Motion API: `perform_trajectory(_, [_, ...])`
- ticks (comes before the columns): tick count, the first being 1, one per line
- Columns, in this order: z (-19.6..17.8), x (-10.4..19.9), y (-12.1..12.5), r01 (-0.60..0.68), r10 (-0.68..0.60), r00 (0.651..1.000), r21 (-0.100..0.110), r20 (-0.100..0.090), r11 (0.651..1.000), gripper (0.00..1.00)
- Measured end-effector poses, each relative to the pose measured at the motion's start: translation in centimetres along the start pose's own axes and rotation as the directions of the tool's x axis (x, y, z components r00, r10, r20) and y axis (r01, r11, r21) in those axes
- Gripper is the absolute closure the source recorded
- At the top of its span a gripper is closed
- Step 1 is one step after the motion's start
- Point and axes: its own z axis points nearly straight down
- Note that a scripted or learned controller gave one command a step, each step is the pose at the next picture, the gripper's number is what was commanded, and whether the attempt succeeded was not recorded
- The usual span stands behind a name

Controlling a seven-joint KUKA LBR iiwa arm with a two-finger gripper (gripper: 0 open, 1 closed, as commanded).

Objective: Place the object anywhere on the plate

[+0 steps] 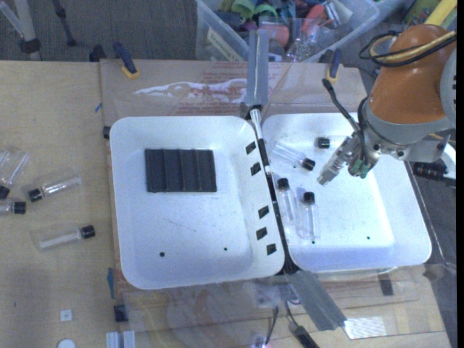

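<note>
Nothing readable turned up anywhere. The faint reddish marks on the clear sheet (210, 89) at twelve o'clock above the left bin (130, 140) were too smeared to make out as letters. The small white tag (365, 328) on the desk (51, 122) at five o'clock showed no legible print either. No brand, number or sign could be read.

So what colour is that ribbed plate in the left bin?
Black, or very dark grey: the plate shows clearly in the camera view against the white left bin.
</note>
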Motion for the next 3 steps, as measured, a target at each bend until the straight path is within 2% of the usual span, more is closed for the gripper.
perform_trajectory(1, [-1.0,2.9,7.7,-0.546,0.546,0.838,-0.001,0.003,0.838,1.00])
perform_trajectory(2, [1.0,8.6,11.4,-0.770,0.770,0.638,0.006,0.002,0.638,1.00])
perform_trajectory(3, [-6.0,11.1,16.1,-0.886,0.886,0.464,0.001,0.003,0.464,1.00])
